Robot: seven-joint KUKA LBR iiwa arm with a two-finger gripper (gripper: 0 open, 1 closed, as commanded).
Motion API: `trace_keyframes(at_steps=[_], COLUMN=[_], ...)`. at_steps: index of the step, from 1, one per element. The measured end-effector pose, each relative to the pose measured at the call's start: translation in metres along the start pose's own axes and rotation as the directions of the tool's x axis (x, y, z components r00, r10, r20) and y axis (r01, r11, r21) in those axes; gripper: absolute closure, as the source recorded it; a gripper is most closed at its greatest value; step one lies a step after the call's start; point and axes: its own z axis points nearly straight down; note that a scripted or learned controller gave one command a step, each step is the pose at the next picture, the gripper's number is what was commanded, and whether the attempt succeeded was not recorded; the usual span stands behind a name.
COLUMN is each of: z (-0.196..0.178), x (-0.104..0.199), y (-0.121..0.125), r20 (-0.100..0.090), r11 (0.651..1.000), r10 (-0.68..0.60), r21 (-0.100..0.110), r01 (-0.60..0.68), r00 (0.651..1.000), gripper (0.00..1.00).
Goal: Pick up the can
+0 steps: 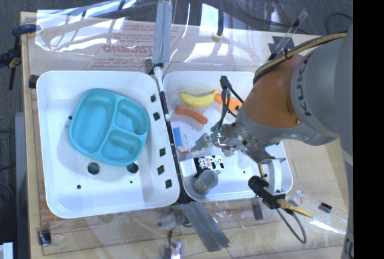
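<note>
The can (205,178) lies on its side near the front left corner of the right bin (282,183). Its grey end faces the camera and it wears a black-and-white label. My gripper (217,139) hangs over the middle of the same bin, just behind and slightly right of the can. Nothing shows in its grasp. The grey arm with its orange band (270,105) covers the right half of that bin.
Behind the gripper lie a yellow banana (198,98), a red sausage (191,114) and an orange piece (231,105). A small blue-and-white pack (179,139) rests against the divider. The left bin (54,192) holds a blue sectioned plate (109,126).
</note>
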Motion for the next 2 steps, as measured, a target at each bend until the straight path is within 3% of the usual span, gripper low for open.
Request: trace_keyframes(at_steps=[1, 2], z=[0.0664, 0.07], x=[0.0063, 0.0089], y=[0.0048, 0.0053], r20=[0.007, 0.021], r11=[0.999, 0.999], r10=[0.041, 0.017], r21=[-0.026, -0.037], r01=[-0.041, -0.017], r00=[0.999, 1.0], gripper=[0.0, 0.0])
